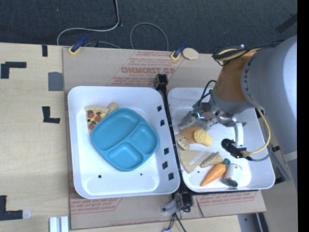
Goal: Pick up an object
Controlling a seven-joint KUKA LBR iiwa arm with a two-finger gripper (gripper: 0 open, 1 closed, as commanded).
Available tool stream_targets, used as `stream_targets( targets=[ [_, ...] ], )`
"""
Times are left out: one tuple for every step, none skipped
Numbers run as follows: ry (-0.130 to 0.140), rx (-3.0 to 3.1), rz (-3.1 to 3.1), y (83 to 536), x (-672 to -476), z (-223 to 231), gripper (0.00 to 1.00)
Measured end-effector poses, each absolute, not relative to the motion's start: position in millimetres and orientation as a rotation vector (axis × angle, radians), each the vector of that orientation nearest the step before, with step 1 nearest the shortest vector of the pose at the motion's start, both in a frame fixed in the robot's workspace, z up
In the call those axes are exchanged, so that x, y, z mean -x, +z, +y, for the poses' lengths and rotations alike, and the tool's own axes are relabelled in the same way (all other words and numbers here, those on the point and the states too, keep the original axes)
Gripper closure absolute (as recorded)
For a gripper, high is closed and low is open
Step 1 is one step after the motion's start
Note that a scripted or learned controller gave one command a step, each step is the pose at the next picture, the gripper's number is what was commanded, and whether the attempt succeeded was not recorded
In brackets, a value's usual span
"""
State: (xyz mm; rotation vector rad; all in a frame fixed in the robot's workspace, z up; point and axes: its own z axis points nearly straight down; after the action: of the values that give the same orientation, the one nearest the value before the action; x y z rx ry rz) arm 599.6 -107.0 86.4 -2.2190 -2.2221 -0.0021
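Single fixed camera above bench, angled down, both bins framed, arm entering right.

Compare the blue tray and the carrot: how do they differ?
The blue tray is broad, flat and split into compartments; the carrot is small, tapered and orange. The tray lies in the left bin over a pizza slice; the carrot lies in the right bin among other toy food. Neither is gripped.
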Motion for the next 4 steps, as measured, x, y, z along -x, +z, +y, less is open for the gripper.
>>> stream_targets(
  targets=[
    [-0.004,2.225,-2.228,87,-586.6,-95,0.0],
    [-0.002,2.218,-2.222,86,-602.3,-102,0.0],
    [-0.007,2.223,-2.228,87,-593.0,-106,0.0],
    [-0.006,2.225,-2.23,87,-581.3,-107,0.0]
  ],
)
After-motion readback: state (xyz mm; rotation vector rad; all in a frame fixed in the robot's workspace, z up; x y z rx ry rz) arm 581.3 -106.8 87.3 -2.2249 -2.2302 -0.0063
